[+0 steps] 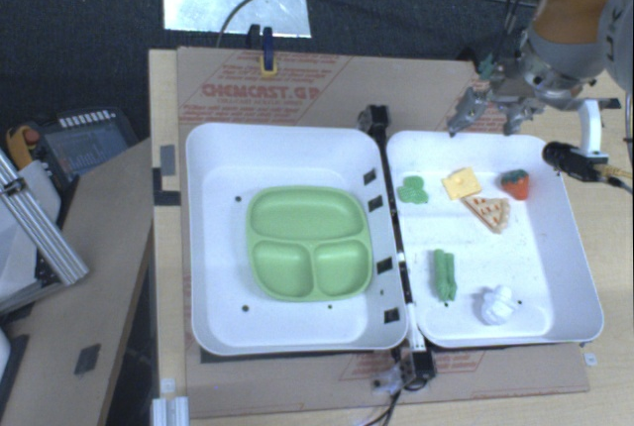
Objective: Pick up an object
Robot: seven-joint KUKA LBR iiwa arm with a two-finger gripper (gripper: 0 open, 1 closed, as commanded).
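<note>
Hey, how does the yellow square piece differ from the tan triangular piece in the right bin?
The yellow square piece is plain and bright; the tan triangular piece is duller, with a dotted, reddish-edged face. The square lies nearer the bin's far wall, the triangle just below it. Both lie flat in the right white bin, close together.

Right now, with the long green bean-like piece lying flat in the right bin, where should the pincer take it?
Grip the long green bean-like piece at mid-length, coming straight down, fingers closing across its narrow width. It lies flat, running near-to-far, with bare floor on both sides.
</note>
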